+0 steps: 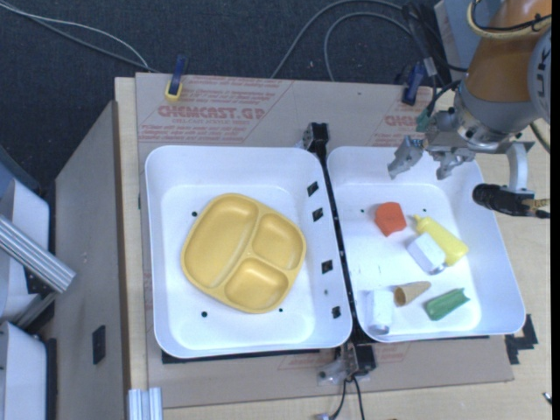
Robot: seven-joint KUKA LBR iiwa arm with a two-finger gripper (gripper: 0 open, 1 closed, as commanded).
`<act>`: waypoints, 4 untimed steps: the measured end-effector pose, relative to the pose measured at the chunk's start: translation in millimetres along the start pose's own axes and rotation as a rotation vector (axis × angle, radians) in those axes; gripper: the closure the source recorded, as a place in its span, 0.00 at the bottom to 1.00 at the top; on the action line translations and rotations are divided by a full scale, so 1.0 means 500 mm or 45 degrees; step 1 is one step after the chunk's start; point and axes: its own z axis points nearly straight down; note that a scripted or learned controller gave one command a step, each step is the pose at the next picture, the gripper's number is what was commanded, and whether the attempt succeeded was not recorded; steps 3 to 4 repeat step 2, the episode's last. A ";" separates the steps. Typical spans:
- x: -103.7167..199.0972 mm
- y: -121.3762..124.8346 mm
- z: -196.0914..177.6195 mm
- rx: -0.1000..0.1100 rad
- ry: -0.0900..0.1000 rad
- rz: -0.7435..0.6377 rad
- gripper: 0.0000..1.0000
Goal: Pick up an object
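Gripper [426, 158] spread wide, empty, above right bin's [499, 261] back rim; risk: yellow bottle [442, 238] touches white block [427, 254], so fingers may grab both or slip.

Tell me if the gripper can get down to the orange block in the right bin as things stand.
Probably yes. The gripper hangs open over the right bin's far edge, and the orange block lies just below it in view, nothing on top, apart from the yellow bottle.

Red "CHEMCAST GP" print on brown board [219, 103].
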 end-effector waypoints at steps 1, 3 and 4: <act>0.001 0.002 -0.023 -0.004 0.000 -0.002 1.00; 0.094 -0.139 -0.133 -0.001 0.003 -0.005 1.00; 0.094 -0.139 -0.133 -0.001 0.003 -0.005 1.00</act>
